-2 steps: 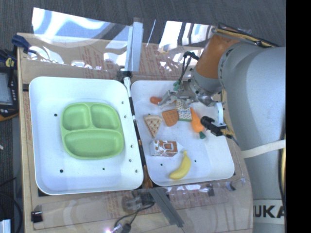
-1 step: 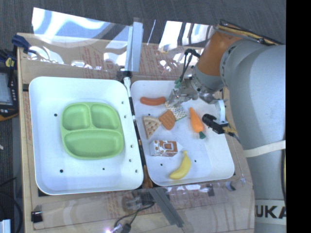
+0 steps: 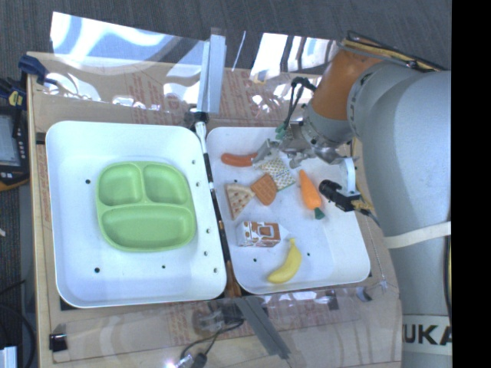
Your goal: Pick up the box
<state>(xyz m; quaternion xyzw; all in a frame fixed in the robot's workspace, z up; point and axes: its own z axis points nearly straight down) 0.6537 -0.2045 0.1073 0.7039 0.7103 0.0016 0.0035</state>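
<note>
Currently the small white-and-orange printed carton box (image 3: 258, 234) lies in the right shallow white bin (image 3: 347, 261), long axis roughly left-right, well forward-left of the grey two-finger gripper (image 3: 285, 149), whose state I cannot tell.

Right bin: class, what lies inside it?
Right bin holds a box, banana, carrot, sausage and waffle pieces. The hand covers part of one piece.

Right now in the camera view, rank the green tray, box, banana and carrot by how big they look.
1. Green tray, by far.
2. Box.
3. Banana and carrot look about alike; I can't rank them.
</note>
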